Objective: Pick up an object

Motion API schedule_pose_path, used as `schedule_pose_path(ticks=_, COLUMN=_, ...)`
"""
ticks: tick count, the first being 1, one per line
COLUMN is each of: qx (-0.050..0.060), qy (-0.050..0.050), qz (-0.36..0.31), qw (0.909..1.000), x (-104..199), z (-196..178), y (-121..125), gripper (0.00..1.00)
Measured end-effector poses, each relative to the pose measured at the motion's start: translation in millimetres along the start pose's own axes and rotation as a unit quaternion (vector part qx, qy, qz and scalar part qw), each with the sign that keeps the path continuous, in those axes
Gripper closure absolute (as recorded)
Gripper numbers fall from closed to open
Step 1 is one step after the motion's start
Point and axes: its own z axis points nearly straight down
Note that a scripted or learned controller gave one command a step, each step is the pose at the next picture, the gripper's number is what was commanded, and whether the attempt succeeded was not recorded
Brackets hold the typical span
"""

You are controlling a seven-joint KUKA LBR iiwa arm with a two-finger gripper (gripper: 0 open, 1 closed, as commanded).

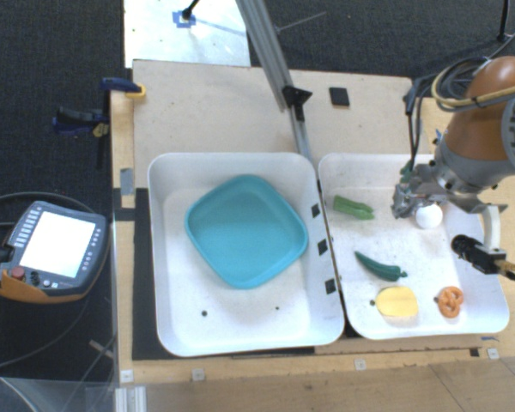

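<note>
A turquoise plate (245, 228) lies in a white bin (176, 316); the other white bin (485, 312) carries a light green piece (353, 206), a dark green pepper (379, 267), a yellow piece (397, 302), an orange pretzel shape (450, 300) and a white ball (428, 216). The table (215, 110) is pale tan, the arm (489, 118) grey with an orange band.

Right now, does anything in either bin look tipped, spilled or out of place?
Nothing stands out. The teal plate lies flat in the left bin; the right bin holds small pieces lying apart, with the gripper beside a white ball.
</note>
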Motion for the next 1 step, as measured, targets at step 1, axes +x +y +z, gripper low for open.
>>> schedule_pose_path(ticks=1, qx=0.0, qy=0.0, qz=0.0, qw=1.0, x=-9.0, z=-48.4, y=-1.9, gripper=1.0)
